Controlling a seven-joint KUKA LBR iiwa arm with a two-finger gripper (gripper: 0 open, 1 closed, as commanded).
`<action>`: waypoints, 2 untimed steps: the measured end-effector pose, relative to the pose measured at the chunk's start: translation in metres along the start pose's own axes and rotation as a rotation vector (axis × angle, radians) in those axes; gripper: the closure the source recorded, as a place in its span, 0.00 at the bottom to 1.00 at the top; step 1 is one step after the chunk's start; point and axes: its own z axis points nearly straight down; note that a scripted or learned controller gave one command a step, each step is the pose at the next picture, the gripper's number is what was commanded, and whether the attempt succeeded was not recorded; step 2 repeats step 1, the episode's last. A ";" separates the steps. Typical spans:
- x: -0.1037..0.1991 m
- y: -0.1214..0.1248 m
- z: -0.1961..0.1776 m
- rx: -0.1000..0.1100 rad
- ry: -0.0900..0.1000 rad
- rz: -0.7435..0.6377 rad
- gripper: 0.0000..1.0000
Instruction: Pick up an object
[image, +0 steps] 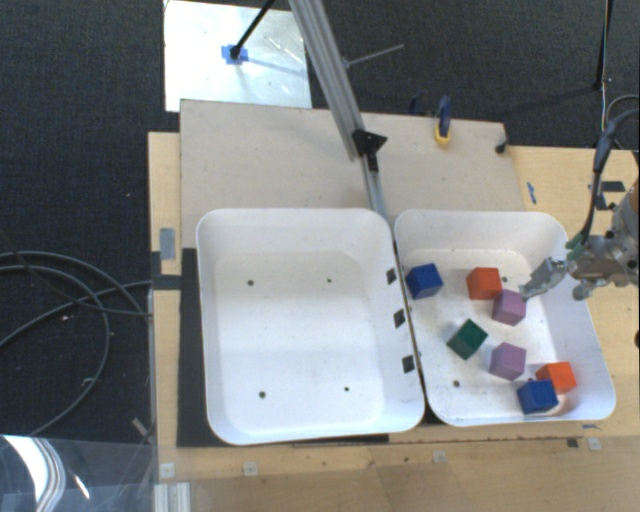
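The right bin (575, 330) holds several coloured cubes. A blue cube (424, 280) lies near its left wall and an orange cube (484, 283) sits beside it. Further in are a purple cube (508, 307), a green cube (466, 339) and a second purple cube (507, 360). An orange cube (558, 377) and a blue cube (537, 397) sit in the front right corner. My gripper (561, 284) hangs over the bin's right side, open, with nothing between its fingers. Its left fingertip (535, 287) is just up and right of the upper purple cube.
The left bin (215, 300) stands beside the right one, and black clips (400, 318) line the shared wall. A metal pole (340, 90) slants over the back board. Cables (60, 300) lie on the floor at the left.
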 end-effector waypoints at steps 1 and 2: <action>0.000 0.000 0.000 0.000 0.000 0.000 0.00; 0.000 0.000 0.000 0.000 0.000 0.000 0.00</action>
